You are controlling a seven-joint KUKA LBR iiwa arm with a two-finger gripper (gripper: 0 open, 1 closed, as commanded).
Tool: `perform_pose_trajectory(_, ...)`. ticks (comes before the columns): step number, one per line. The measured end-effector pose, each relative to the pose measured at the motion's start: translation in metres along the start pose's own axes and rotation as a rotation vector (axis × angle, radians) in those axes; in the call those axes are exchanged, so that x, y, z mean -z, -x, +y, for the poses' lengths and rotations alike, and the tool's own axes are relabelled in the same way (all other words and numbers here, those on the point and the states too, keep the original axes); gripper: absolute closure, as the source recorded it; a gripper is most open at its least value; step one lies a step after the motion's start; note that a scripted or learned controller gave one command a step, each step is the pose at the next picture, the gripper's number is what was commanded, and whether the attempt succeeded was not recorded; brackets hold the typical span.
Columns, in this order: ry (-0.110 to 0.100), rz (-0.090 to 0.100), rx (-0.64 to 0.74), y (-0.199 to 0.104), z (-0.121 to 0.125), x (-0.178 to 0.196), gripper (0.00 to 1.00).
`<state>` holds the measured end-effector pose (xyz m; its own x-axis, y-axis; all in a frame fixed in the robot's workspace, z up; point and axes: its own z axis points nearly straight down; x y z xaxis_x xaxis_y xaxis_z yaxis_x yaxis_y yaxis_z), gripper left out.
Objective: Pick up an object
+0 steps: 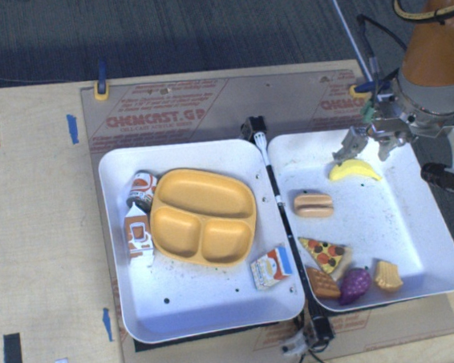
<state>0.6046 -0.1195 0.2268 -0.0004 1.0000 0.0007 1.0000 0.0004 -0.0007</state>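
Bins are set side by side; the left bin [121, 252] is occupied by a yellow divided plate [202, 215]. The gripper [367, 147] is spread open above the banana [353, 172] in the right bin [425, 220].

Two bins [121, 252] [425, 220]; one tray [202, 215] (yellow); five toy foods [313, 204].

Robotics lab: taped bench [39, 237], bins [127, 308], cabling [304, 342].
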Motion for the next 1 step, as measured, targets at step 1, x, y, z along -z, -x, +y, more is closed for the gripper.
perform_pose_trajectory(1,0.000,-0.001,-0.001,-0.0035,0.0007,-0.1238,0.00)
